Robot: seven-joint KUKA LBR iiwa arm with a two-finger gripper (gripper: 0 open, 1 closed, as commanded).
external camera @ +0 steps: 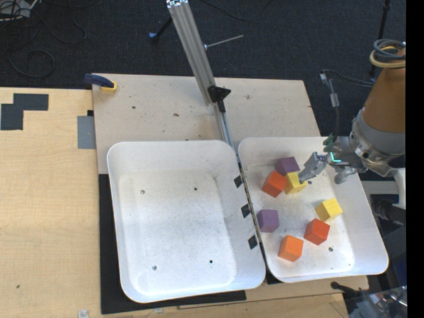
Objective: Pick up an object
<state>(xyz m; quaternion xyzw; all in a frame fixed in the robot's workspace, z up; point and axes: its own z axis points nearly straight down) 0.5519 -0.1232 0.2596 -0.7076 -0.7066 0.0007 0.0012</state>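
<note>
1. Grey metal claw (307, 173) is reaching in from the right and hovering low over the right bin (371, 244). Its tip is sitting at the upper edge of a small yellow cube (295, 183). Whether the claw is apart or together cannot be told at this resolution, and no object is showing clearly between its parts.
2. That yellow cube is lying in the upper left part of the right bin, touching an orange-red cube (273, 183) on its left and sitting just below a purple cube (287, 165). These three are forming a tight cluster directly under the claw.
3. Further out in the same bin, a second yellow cube (328, 209) is lying to the lower right of the cluster, a red cube (317, 231) is lying below it, an orange cube (290, 247) is lying near the front wall, and a second purple cube (267, 220) is lying close to the left wall.
4. The left bin (132, 171) is standing beside the right bin, with a slanted aluminium bar (195, 48) rising behind the gap between them.
5. Task status, as a judgement: the approach is appearing largely complete, with the yellow cube as the likely target. Grasp and lift are not yet confirmed; every cube is resting on the bin floor. Remaining steps are closing securely and raising the object clear of its neighbours.
</note>
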